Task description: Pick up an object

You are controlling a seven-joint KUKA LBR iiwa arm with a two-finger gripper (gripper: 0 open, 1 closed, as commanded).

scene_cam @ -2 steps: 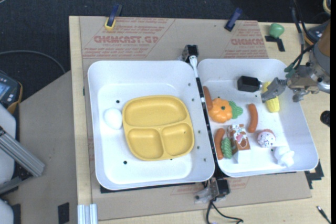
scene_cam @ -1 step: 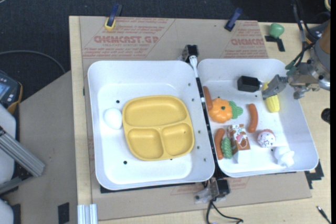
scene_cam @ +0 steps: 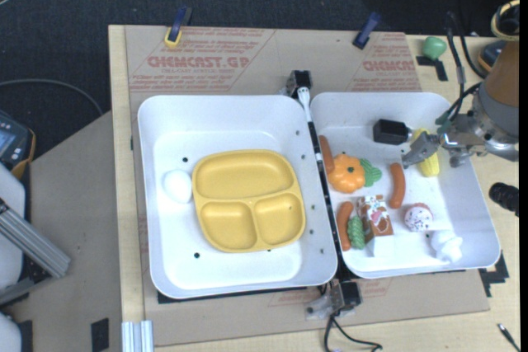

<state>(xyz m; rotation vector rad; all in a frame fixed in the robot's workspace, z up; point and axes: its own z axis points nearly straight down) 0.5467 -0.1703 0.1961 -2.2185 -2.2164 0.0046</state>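
I count two shallow white plastic bins (scene_cam: 157,177) side by side on my bench. In the left one I've got one yellow three-compartment plastic tray (scene_cam: 246,199) and one small white egg-shaped ball (scene_cam: 176,185).

The right bin is the busy one: three little red-orange toy sausages (scene_cam: 398,184), one orange toy pumpkin with a green stem (scene_cam: 346,172), one black blocky piece (scene_cam: 389,130), one yellow toy corn cob (scene_cam: 429,164), one white-and-pink speckled round thing (scene_cam: 418,218), one small white bottle-shaped object (scene_cam: 445,246), and one red-and-white printed packet (scene_cam: 378,215) with one green leafy bit (scene_cam: 356,228) beside it.

Outside the bins, two clamps (scene_cam: 176,27) on the cardboard edge and one green ball (scene_cam: 434,46).
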